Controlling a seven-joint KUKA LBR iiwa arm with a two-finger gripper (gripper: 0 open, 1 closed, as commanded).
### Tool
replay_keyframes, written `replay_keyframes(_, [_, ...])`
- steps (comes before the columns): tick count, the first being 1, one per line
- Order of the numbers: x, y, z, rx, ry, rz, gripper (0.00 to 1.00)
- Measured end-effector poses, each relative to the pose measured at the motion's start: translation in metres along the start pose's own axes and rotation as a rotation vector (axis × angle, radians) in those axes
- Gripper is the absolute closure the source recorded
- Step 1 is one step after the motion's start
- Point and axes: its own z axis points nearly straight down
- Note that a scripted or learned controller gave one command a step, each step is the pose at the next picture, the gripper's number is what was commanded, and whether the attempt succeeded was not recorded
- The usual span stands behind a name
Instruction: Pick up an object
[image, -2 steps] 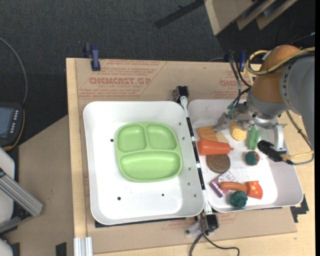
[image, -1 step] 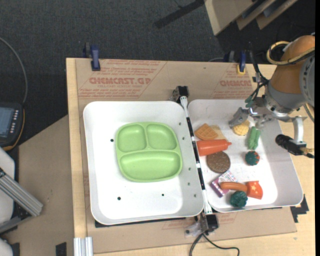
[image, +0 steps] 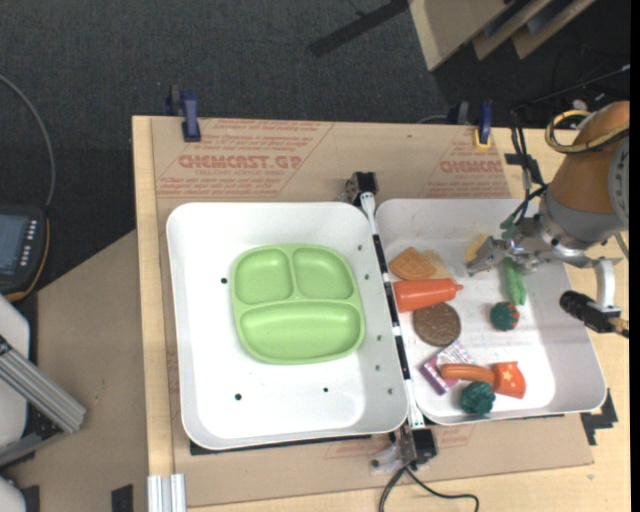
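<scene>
The right bin (image: 575, 350) holds several toy foods. A tan cracker (image: 415, 264), an orange carrot (image: 426, 292) and a brown round cookie (image: 437, 324) lie along its left side. A long green piece (image: 514, 284) and a small green and red ball (image: 503, 315) sit in the middle. Near the front lie a sausage on a purple packet (image: 456, 371), a red wedge (image: 511, 379) and a broccoli (image: 477, 398). My gripper (image: 500, 255) hangs low over the bin's back part, just above the long green piece and beside a small yellow bit (image: 476, 247).
The left bin (image: 200, 300) carries a light green divided plate (image: 297, 302). The arm's orange band (image: 590, 175) reaches in from the right over the right bin's far corner. Blue clamps (image: 187, 112) hold the board at the back edge.
</scene>
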Motion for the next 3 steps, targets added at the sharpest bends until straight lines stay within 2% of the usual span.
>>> replay_keyframes(1, [0.034,0.043,0.002,-0.001,-0.002,-0.006,0.00])
replay_keyframes(2, [0.032,0.043,-0.010,-0.005,-0.003,-0.003,1.00])
replay_keyframes(3, [0.089,0.033,-0.083,-0.003,0.000,-0.006,1.00])
